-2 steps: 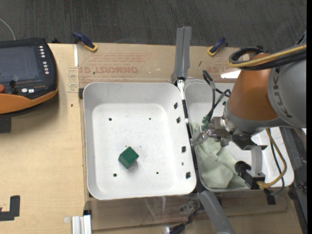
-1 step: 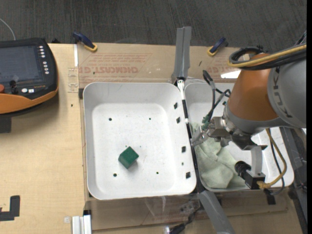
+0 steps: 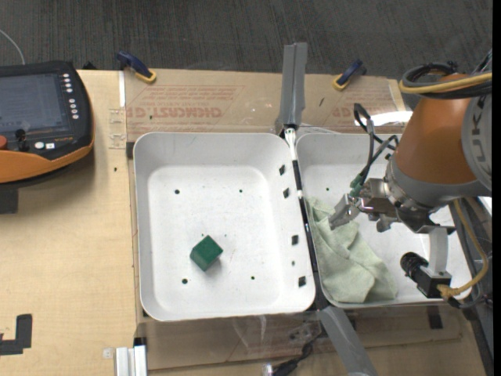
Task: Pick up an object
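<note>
Camera view: gripper (image 3: 342, 214) low in right bin (image 3: 333, 151), at the upper edge of a pale green cloth (image 3: 344, 261); fingers look nearly closed, nothing visibly between them. Cloth lies crumpled at the bin's 7 o'clock corner, long axis roughly 11 to 5 o'clock. Judgement: pinch a raised fold, lift straight. Green block (image 3: 207, 252) sits in left bin (image 3: 149, 233).

Orange-grey pendant (image 3: 39, 120) left; two clamps (image 3: 137, 66) behind.
</note>
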Motion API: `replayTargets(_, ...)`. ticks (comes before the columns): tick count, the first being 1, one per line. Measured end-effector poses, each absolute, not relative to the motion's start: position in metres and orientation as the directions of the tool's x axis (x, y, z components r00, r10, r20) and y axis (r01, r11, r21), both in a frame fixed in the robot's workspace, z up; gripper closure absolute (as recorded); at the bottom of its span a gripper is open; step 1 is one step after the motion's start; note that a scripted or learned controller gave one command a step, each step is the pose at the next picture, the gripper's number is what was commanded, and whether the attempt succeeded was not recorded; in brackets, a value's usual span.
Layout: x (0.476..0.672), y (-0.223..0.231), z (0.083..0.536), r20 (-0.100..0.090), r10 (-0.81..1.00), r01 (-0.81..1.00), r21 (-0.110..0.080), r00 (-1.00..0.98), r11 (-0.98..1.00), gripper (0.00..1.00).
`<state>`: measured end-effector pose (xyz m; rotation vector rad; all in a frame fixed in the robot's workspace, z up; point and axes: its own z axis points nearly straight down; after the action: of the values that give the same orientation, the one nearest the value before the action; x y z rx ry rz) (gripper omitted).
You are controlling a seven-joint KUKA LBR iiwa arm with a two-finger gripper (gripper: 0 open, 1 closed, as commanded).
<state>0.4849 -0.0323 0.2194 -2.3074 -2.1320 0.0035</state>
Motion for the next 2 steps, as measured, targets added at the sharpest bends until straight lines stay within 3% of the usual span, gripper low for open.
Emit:
replayTargets(1,0.486,-0.033,0.228,-0.003,0.997,0.997,-0.002,0.079,-0.079,1.00)
replayTargets(2,0.477,0.010,0.190,-0.003,0.896,0.896,-0.004,0.444,-0.444,1.00)
